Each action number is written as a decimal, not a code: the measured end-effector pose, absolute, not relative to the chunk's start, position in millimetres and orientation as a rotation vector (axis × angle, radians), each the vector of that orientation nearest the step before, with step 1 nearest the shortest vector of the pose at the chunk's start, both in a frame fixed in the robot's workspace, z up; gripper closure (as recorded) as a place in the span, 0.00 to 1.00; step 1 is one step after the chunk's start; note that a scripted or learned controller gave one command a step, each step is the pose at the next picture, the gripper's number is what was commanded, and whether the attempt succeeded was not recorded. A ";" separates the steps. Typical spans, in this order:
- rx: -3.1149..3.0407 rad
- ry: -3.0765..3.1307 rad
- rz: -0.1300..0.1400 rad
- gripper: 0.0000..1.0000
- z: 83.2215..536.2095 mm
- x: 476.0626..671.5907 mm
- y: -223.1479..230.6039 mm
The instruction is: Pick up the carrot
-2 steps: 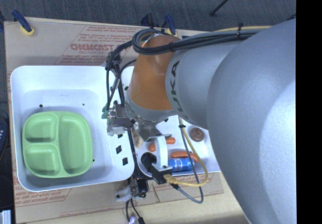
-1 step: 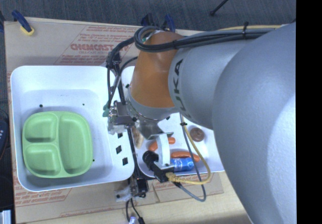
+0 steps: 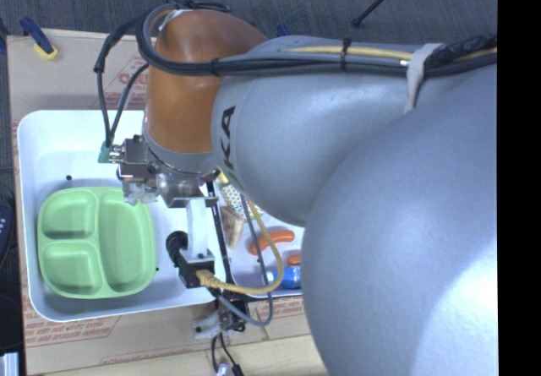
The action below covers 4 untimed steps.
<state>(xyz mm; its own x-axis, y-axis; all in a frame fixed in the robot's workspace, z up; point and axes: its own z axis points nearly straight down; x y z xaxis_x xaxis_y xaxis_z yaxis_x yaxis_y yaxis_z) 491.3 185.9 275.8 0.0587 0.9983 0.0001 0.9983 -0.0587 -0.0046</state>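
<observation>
Carrot: orange, lying right of the gripper, beside a blue item, not gripped.
Gripper: above the left bin, by the green tray; we cannot tell its state.
Pick-up: we judge it still to do.

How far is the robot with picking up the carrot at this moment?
Nothing looks done yet: the carrot lies unheld, partly under the arm. In hand: the gripper is over the left bin, by the green divided tray, apart from the carrot. Left: move to the carrot, grasp it, lift it.
</observation>
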 end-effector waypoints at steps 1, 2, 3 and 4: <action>-2.496 -1.904 0.007 1.00 346.1 549.1 201.4; -2.681 -1.630 0.010 1.00 213.1 530.5 136.6; -2.659 -1.669 0.004 1.00 333.0 509.9 147.5; -2.938 -1.101 0.011 1.00 194.6 502.5 108.6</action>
